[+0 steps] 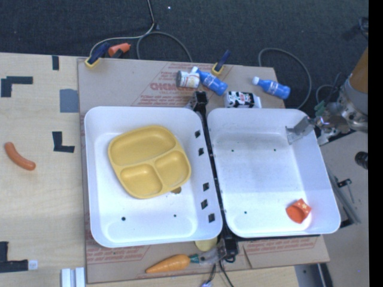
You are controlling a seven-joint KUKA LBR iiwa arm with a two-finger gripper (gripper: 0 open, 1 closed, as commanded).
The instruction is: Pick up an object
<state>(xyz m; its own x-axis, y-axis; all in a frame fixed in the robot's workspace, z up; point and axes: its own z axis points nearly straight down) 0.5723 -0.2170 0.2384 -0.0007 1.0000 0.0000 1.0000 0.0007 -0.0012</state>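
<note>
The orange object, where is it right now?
The orange object lies in the right bin, in its near right corner, well away from the gripper.

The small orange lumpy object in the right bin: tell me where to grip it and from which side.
Grip the small orange lumpy object across its middle, coming straight down from above. It lies low near the front right corner of the right white bin, whose walls would likely block a sideways approach. Turn the claw so one finger drops on the side facing the bin's open middle.
</note>
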